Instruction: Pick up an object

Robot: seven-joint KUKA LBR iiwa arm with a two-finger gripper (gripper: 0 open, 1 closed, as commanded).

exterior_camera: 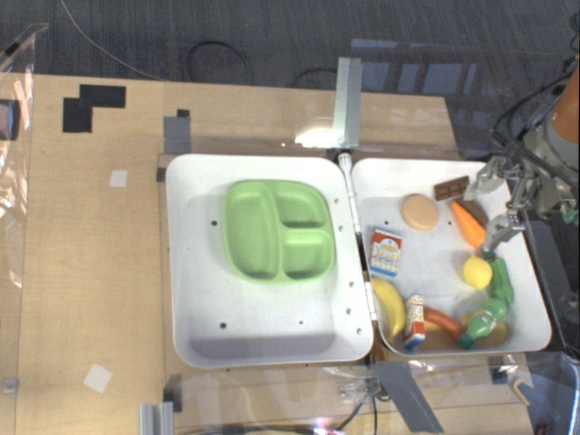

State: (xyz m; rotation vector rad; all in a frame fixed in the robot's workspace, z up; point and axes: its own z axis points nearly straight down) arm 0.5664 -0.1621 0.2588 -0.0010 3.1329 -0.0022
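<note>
Orange against the white plastic, a tapered toy carrot (468, 224) lies in the right bin (540, 329), toward its far right side, and it looks the likeliest target. The arm's two-finger gripper (504, 208) hangs just beside it, on its right, with its fingers spread and nothing between them. The carrot's long axis runs on a diagonal, from far-left to near-right, the narrower end seemingly pointing nearer.

The crowding is the main risk. A round yellow lemon (478, 273) sits just nearer than the carrot's tip, a tan round disc (420, 212) lies to its left, and a small dark brown block (450, 188) rests by its far end. Fingers closing along the carrot's length rather than across it would probably slip off the taper, or nudge the lemon. The bin wall close by on the right leaves little room for the outer finger.

In the left bin (195, 324) a green divided plastic tray (276, 229) lies well apart.
</note>
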